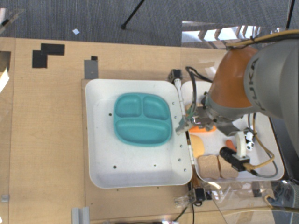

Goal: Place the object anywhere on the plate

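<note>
Camera view: we cannot tell how the gripper (pixel 187 122) stands, blurred at the seam between the two white bins, and the arm (pixel 252 83) hides much of the right bin (pixel 275 171). On the wooden bench (pixel 42 139), below grey carpet (pixel 93 8), we count one teal plate (pixel 142 119) in the left bin (pixel 140 174). An orange object (pixel 203 129) lies right of centre, partly under the wrist.

The arm (pixel 247 83) hides much of the right bin (pixel 275 171) — its contents partly covered, hard to name.
</note>
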`<state>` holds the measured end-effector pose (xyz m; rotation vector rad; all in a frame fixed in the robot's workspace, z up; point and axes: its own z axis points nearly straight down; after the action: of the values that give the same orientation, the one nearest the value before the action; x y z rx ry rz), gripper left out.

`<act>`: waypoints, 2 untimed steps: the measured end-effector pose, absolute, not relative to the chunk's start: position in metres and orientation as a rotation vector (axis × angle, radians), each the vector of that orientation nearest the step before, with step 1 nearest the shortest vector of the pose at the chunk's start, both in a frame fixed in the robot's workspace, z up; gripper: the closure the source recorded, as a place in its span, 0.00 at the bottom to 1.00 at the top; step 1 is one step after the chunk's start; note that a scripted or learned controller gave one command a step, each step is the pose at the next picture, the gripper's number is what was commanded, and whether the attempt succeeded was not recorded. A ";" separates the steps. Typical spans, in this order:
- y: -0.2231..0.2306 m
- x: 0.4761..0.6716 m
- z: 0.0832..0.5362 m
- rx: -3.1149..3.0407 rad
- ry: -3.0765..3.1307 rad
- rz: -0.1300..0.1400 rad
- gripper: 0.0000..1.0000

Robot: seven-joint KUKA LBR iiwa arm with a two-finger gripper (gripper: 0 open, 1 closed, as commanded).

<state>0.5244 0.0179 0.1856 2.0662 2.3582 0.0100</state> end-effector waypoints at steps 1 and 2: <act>0.018 0.524 0.186 2.066 2.358 0.010 0.00; 0.018 0.524 0.186 2.066 2.358 0.010 0.00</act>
<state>0.5244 0.0179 0.1856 2.0662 2.3582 0.0100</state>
